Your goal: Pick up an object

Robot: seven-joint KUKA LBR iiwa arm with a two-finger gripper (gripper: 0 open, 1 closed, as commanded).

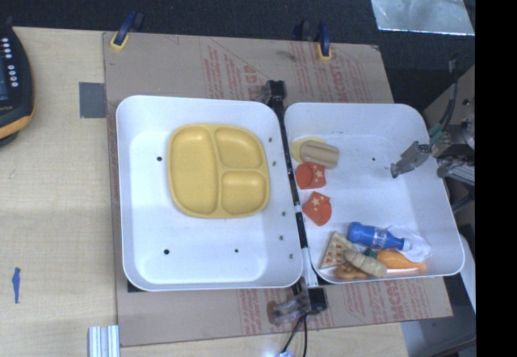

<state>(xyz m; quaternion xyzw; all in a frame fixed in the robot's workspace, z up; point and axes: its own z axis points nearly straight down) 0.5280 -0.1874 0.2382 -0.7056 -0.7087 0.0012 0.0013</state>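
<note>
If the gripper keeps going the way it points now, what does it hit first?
Probably bare floor of the right bin: the gripper points left and down. Beyond that lies the red piece, though height is unclear.

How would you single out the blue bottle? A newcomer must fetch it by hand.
Look in the right white bin, toward its near right corner. The blue bottle lies on its side above an orange carrot-like toy; it is the bin's one blue item.

Plastic bins sitting on cardboard and wood

The two white bins (pixel 129 186) are showing smooth, slightly glossy plastic; the yellow divided plate (pixel 218 170) is looking matt plastic, the brown sheet (pixel 242 65) underneath rough cardboard, the bench (pixel 48 210) pale wood.
</note>
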